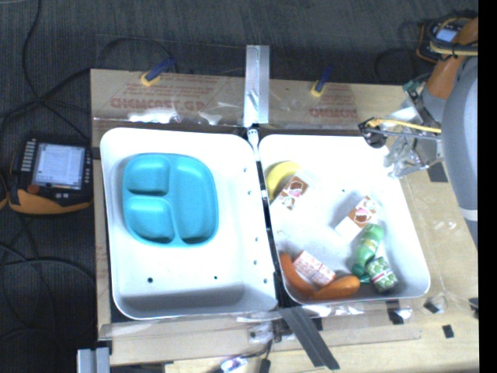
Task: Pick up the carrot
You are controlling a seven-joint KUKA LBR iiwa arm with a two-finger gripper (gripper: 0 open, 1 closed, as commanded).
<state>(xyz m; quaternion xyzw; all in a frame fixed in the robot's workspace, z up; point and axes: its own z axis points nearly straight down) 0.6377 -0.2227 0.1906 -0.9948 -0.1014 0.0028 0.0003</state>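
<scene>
Carrot (pixel 335 287), smooth and orange, lies curved along the right bin's (pixel 411 231) near wall, a small printed packet (pixel 314 267) resting on it, a green bottle (pixel 371 255) just beside. My gripper (pixel 400 158) hovers over the bin's far right corner; its grip I can't tell

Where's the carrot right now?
In the right bin, at its near edge: the carrot lies partly under a small pink carton, left of the green bottles.
</scene>
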